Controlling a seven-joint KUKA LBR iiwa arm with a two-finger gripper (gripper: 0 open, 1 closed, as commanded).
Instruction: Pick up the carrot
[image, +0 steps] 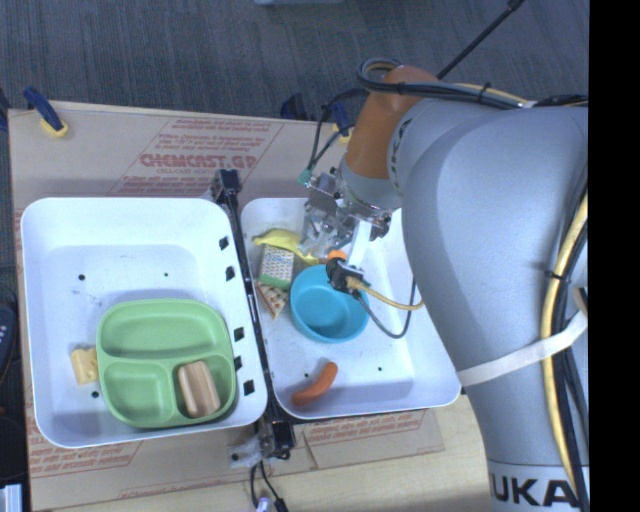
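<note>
The arm reached in from the right, its hand (325, 238) lowered over the far end of the right bin (425, 345) above a blue bowl (328, 305); its grip could not be told. The carrot (314, 383) lay near that bin's front wall.

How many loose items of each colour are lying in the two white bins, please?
Green: 1, divided plate
Blue: 1, bowl
Yellow: 2, banana, cheese-like piece
Orange: 1, carrot
Tan: 3, bread roll, cracker, wedge
Total: 8
</note>
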